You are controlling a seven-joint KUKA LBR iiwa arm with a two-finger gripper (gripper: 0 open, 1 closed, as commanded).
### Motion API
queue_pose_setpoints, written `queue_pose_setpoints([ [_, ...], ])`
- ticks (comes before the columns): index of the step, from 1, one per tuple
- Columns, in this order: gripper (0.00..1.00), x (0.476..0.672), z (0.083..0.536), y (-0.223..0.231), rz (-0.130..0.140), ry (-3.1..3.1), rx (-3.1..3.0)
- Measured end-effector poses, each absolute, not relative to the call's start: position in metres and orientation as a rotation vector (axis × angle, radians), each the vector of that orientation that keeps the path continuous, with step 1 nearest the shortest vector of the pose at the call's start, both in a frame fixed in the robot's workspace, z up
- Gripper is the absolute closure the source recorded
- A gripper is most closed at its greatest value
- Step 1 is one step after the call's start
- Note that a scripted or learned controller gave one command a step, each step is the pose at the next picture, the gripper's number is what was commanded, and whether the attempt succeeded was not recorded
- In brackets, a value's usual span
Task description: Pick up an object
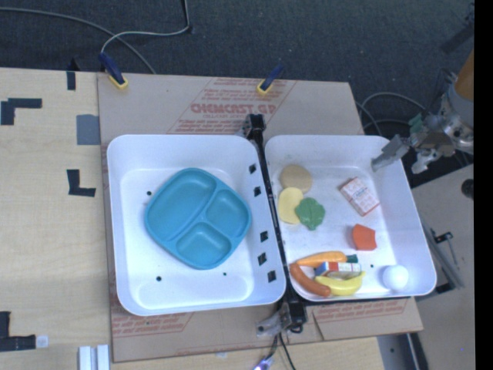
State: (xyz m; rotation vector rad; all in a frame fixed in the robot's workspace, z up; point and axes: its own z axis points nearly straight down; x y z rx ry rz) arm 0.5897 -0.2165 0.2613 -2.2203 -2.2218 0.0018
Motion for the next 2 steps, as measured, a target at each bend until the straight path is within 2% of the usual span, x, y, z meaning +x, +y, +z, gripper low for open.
queue_pose_setpoints([
  [1,0.0,0.565,0.091,-0.211,0.0,-2.221,-2.22],
  [2,0.0,0.524,0.087,-0.196,-0.003,-2.227,-2.226],
])
